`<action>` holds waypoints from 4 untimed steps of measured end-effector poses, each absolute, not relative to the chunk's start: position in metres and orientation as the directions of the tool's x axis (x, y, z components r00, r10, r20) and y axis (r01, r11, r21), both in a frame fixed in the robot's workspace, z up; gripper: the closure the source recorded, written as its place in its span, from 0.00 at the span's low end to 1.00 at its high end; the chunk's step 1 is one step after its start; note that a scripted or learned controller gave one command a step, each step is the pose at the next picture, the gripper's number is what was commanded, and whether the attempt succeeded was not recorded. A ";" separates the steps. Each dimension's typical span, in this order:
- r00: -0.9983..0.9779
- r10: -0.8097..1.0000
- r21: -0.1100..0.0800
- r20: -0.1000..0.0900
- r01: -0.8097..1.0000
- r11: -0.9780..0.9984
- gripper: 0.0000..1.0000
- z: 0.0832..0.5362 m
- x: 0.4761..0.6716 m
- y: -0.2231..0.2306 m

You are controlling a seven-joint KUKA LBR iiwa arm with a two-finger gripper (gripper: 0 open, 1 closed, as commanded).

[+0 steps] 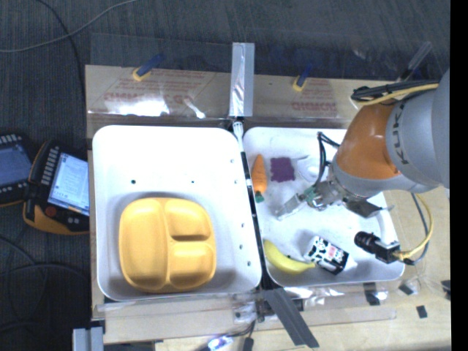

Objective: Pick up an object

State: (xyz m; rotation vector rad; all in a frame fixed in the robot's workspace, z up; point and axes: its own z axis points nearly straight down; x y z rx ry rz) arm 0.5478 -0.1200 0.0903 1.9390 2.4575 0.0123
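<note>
My gripper (287,205) hangs low in the middle of the right bin (291,136), reaching in from the right under the orange wrist band. An orange carrot (258,174) lies against the bin's left wall, just left of the gripper tip. A purple block (282,169) sits beside the carrot, above the gripper. A yellow banana (285,259) lies along the front wall, below the gripper. A black-and-white pack (326,254) rests to the banana's right. I see nothing held in the gripper.
The left bin (117,141) holds a large yellow compartment tray (167,241). A black cylindrical part with a yellow cable (374,244) sits at the right bin's front right corner. A control pendant (62,189) lies on the floor, left of the bench.
</note>
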 end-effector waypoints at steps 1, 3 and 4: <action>-0.190 0.982 0.015 -0.007 0.982 0.190 0.00 0.091 0.493 -0.143; -0.090 0.996 0.021 -0.001 0.996 0.090 0.00 0.091 0.492 -0.116; -0.123 0.992 0.013 -0.005 0.992 0.123 0.00 0.090 0.551 -0.097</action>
